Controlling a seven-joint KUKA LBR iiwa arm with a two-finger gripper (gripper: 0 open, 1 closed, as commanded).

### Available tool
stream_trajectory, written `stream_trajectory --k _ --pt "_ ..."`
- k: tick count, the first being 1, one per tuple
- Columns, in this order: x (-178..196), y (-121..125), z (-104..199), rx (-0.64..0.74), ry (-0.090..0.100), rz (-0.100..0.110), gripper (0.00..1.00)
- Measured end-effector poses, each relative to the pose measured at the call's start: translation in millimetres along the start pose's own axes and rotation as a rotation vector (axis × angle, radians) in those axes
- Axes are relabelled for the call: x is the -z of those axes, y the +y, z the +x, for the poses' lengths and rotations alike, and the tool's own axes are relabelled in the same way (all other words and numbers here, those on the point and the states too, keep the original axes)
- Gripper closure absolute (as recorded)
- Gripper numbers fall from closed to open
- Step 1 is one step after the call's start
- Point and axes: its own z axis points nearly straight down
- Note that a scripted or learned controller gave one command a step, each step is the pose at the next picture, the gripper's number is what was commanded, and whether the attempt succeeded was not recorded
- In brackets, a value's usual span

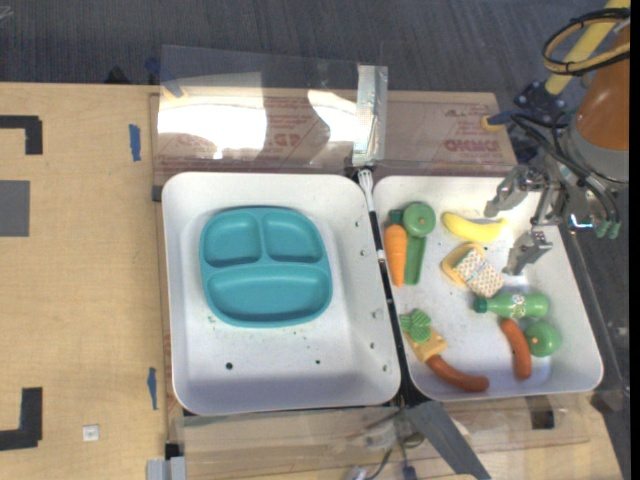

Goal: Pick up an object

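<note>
My gripper (516,222) hangs over the upper right part of the right bin (585,313). Its two fingers stand apart and open, with nothing between them. A yellow banana (474,228) lies just left of the fingers. Below it sits a patterned wedge (476,269), and a green toy vegetable (512,305) lies under the lower finger. An orange carrot (396,255) and a green cucumber-like piece (415,226) rest along the bin's left side.
Two red sausages (517,348) (458,372), a green ball (543,340) and a yellow-green toy (420,330) crowd the right bin's front. The left bin (190,348) holds a teal divided plate (265,266). A clear plastic sheet (265,118) stands behind the bins.
</note>
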Motion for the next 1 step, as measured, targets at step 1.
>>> stream_trajectory --k 1 --pt "-154.1 3.3 -9.2 -0.029 -0.010 0.003 0.00"
